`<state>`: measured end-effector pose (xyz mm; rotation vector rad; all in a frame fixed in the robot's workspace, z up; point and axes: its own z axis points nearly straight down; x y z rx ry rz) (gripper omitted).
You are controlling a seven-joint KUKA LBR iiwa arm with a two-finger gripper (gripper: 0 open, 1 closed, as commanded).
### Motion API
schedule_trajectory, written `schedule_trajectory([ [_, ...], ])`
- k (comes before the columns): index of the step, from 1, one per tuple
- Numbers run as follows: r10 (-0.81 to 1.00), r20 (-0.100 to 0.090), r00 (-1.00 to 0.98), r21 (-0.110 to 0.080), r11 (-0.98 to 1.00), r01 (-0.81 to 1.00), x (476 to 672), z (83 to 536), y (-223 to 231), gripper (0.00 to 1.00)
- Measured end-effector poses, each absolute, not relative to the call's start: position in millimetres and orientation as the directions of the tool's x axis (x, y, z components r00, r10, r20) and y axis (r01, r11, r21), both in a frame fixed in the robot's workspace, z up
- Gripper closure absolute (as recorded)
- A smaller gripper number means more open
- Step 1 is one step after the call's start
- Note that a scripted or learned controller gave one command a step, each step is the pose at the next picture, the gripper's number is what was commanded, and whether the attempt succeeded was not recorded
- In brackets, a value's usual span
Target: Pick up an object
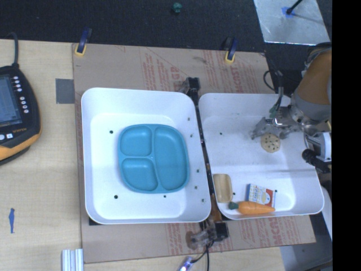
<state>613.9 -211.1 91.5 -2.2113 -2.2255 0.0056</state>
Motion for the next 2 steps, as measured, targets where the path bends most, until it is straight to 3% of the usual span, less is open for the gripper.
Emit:
schedule_trajectory([
  [1,1.0,0.0,-0.005,-0.005,0.005,1.0,602.6,91.7,-211.5,0.0],
  [2,1.0,0.001,-0.003,-0.002,0.003,1.0,656.4,92.3,-211.9,0.0],
])
